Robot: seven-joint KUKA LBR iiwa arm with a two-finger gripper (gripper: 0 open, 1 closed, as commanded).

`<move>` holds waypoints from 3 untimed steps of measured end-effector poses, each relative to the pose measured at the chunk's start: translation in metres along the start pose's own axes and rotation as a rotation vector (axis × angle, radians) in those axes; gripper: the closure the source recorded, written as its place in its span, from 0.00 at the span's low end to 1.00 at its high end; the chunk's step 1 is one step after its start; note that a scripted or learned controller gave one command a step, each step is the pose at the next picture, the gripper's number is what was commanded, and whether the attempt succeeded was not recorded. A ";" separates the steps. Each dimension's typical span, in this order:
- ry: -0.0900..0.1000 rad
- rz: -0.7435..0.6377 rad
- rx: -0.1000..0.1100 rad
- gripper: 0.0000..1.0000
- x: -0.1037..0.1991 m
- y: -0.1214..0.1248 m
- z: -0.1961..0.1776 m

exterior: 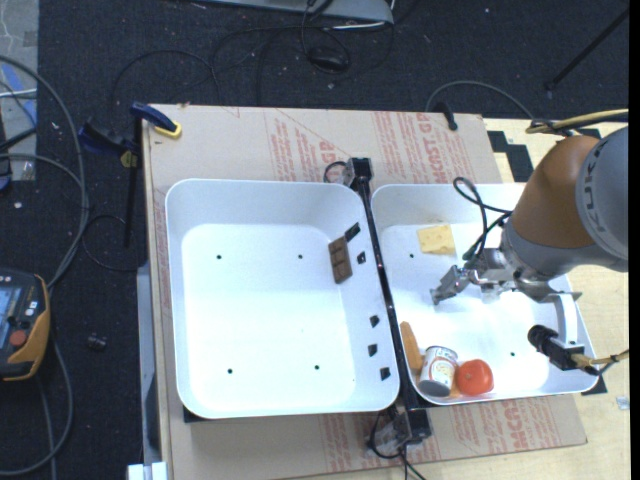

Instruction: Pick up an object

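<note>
Nearest the camera, at the lower edge of the right bin, three things sit close together: a small can lying on its side, a red tomato-like ball just to its right, and an orange carrot-shaped piece leaning along the bin's left wall. Higher in the same bin, toward the upper middle of the frame, lies a pale yellow cheese-like wedge. The left bin holds a brown chocolate-bar piece near its right wall.

The arm comes in from the right of the frame, and its gripper hangs over the middle of the right bin, between the wedge above and the cluster below. Its fingers look slightly spread, and nothing shows between them. It touches none of the objects; the bare floor of the bin lies beneath it.

As a judgement, the task is at its early part: the gripper is over the bin that holds most of the candidates, but no object is grasped or lifted. Left to do are choosing a target, lowering onto it, closing and raising it.
</note>
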State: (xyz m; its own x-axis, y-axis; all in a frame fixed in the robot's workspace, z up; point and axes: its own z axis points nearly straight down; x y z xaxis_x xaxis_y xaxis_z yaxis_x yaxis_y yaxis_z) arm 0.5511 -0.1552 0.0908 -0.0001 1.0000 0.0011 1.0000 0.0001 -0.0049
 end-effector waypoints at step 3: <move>-0.003 0.001 -0.009 1.00 -0.020 -0.002 -0.122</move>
State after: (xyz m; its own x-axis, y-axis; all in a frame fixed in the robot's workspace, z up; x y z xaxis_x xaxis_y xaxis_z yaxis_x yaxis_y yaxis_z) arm 0.5493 -0.1749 0.2129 0.0005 1.0000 -0.0014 1.0000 -0.0005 0.0045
